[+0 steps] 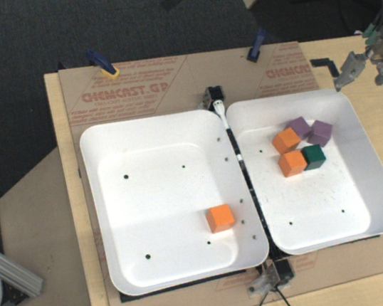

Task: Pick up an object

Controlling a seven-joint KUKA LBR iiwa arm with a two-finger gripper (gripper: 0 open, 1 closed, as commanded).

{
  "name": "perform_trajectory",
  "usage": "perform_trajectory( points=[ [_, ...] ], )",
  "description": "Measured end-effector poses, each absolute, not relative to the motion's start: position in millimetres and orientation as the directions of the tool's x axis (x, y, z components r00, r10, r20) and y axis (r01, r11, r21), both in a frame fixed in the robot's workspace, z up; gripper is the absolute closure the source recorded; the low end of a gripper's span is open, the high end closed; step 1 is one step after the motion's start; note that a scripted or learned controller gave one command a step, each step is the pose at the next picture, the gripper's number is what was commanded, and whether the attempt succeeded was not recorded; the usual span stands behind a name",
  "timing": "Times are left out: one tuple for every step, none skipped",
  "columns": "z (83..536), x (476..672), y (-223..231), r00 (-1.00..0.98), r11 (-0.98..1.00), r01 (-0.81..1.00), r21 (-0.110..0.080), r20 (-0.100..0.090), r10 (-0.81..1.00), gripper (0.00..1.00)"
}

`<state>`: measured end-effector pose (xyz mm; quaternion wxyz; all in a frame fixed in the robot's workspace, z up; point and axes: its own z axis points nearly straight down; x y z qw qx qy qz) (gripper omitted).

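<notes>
One orange cube [220, 218] lies alone in the left bin [105, 155], near its front right corner. The right bin [358, 201] holds a tight cluster in its far half: two orange cubes [285, 140] [292, 163], a green cube [314, 156] and two purple blocks [299, 126] [320, 132]. My gripper [367, 71] hangs at the view's right edge, beyond the right bin's far right corner and outside both bins. Its two grey fingers stand apart, open, with nothing between them.
The bins sit side by side on a cardboard sheet [137, 85] held by a blue clamp [103, 64] and a second clamp [256, 45] at the back. A black divider [237, 156] runs between the bins. Grey metal framing [8, 271] stands at the left.
</notes>
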<state>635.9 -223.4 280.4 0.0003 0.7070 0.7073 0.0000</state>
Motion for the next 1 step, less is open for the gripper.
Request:
perform_trajectory(
  points=[
    [118.7, 578.2, -115.1, -0.007, 0.007, 1.0, -0.018, 0.01, 1.0, 0.0]
  ],
)
